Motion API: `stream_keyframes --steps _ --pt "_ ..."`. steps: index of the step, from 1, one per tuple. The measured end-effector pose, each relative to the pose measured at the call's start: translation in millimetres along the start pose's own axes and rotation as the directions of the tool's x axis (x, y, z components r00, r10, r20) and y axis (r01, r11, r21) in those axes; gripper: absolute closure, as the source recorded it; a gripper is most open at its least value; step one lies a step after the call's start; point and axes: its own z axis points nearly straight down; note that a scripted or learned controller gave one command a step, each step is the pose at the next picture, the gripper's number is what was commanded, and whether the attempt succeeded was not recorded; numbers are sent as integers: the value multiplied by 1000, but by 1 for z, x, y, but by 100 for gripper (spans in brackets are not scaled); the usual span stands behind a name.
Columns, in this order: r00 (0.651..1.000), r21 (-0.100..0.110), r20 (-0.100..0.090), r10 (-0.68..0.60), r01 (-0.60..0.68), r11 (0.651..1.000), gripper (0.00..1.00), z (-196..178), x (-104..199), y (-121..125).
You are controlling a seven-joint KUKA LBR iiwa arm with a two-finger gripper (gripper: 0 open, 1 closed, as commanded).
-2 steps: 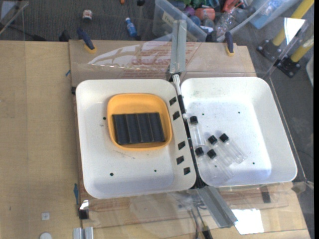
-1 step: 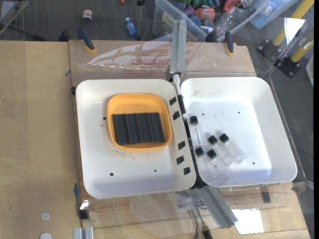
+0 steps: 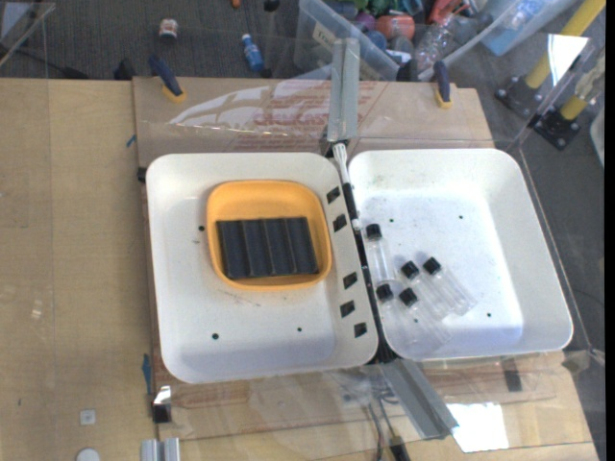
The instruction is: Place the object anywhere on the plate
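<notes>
The dark ribbed object (image 3: 267, 248) already lies flat on the orange plate (image 3: 219, 205) in the left bin (image 3: 183, 325), so placement seems done; the claw's state I cannot tell.

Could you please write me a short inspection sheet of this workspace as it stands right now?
Surface: wooden bench bearing left bin and right bin, side by side.
Job's things: orange plate in left bin, dark ridged block lying on it.
Clutter: clear vials with black caps in right bin.
Grippers: nothing seen.
Cables: nothing seen.
Surroundings: tub of coloured toys beyond the bench; blue clamps at its far edge.
</notes>
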Motion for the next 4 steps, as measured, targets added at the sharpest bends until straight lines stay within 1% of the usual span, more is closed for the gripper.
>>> stream_keyframes --steps 1,2,3,4 --pt "949 -1 0 -315 315 949 100 0 3 -1" --pt "926 0 2 -378 378 926 100 0 1 -1" --pt "786 1 4 -619 619 786 100 0 0 0" --pt "491 3 6 -871 871 491 100 0 -5 3"
